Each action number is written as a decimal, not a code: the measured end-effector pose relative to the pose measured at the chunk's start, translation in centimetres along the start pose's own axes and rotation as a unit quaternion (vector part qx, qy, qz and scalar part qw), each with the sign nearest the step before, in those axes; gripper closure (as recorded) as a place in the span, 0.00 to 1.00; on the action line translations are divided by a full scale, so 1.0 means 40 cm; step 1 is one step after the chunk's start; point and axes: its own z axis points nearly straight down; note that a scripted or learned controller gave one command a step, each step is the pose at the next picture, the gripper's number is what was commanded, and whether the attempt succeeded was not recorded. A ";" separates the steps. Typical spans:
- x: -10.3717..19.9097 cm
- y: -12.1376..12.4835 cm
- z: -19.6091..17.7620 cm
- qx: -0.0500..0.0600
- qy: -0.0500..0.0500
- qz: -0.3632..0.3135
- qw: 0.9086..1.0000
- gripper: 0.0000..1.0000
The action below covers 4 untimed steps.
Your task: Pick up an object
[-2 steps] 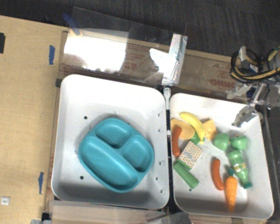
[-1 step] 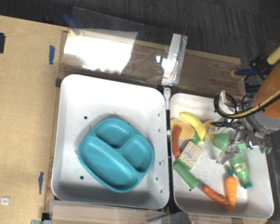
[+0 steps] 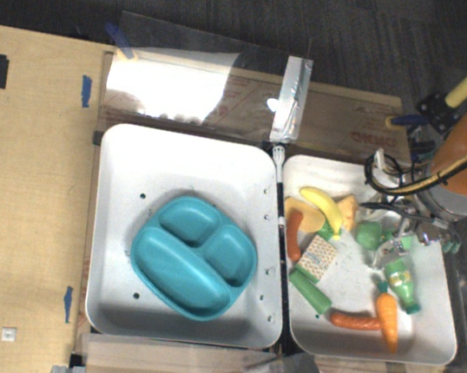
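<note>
Grey two-finger gripper hovers over right white bin, grip state unclear; we judge descent onto green toy bottle next.

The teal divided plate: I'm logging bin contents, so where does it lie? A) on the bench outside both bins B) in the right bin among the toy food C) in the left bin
C: the teal divided plate lies inside the left bin, apart from the banana and carrot in the right bin.

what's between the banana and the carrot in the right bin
In the camera view, bare white bin floor between banana and carrot; a speckled card lies just left of that line.
</note>
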 end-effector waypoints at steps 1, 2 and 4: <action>-0.015 0.090 0.000 -0.001 -0.001 -0.010 1.000 0.00; -0.018 0.007 0.012 -0.002 0.001 -0.102 0.995 0.00; 0.088 0.179 0.006 -0.002 0.001 -0.069 0.998 0.00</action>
